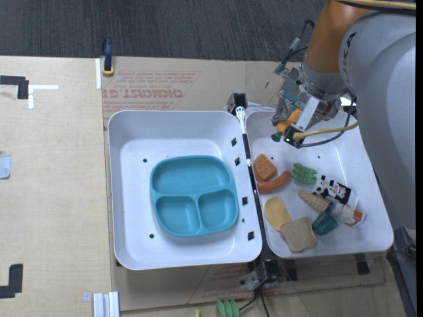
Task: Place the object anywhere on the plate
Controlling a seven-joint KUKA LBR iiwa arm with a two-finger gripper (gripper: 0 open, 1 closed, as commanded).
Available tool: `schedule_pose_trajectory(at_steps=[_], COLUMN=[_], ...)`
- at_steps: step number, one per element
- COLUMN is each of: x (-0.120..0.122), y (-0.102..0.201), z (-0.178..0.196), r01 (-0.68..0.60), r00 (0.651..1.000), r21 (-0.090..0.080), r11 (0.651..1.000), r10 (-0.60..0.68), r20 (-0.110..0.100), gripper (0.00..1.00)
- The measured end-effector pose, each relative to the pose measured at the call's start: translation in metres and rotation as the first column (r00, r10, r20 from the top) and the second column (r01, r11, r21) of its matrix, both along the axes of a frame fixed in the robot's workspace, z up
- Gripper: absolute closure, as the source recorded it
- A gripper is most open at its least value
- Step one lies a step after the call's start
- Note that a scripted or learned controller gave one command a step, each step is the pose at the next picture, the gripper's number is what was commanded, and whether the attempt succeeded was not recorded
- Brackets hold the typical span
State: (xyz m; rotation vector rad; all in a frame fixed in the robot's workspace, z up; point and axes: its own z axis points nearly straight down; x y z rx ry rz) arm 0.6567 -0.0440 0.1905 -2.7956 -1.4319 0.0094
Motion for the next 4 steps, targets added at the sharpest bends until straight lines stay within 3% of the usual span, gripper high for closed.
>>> schedule_pose_trajectory(at_steps=[2,3,4], x=[-0.102,-0.133,-0.13], y=[0.14,0.228,0.272], z=[0.0,0.11,0.076], r01=[0.133,0.266,0.309], r00=[0.991,0.964,0.951], r21=[0.0,0.0,-0.002], r11=[0.991,0.964,0.951], r10=[-0.133,-0.266,-0.309], r20=[-0.002,0.005,0.002], gripper=[1.0,1.0,1.0])
